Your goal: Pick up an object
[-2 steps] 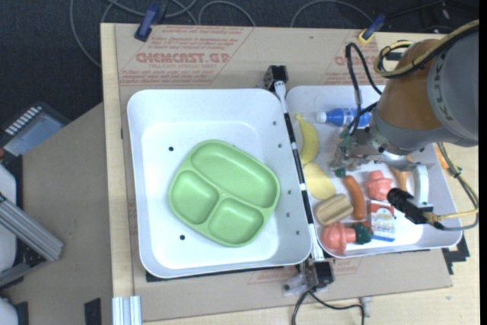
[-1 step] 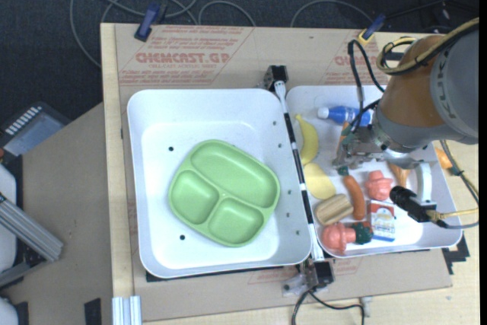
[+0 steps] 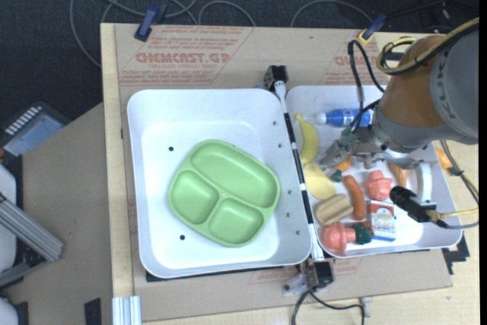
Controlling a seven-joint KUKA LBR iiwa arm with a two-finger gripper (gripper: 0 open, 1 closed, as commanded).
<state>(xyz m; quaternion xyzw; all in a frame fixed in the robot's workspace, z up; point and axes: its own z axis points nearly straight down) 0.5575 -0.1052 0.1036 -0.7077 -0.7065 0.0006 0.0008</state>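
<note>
One green tray [image 3: 223, 192] in left bin [image 3: 144, 164]

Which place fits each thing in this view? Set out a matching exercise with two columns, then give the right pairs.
Things:
1. green divided plate
2. banana
3. water bottle
4. bread roll

Places:
A. far end of the right bin, lying on its side
B. in the left bin
C. in the right bin beside the divider, towards the far end
D. in the right bin, nearer the front, next to a sausage

Pairs: 1-B, 2-C, 3-A, 4-D
</note>
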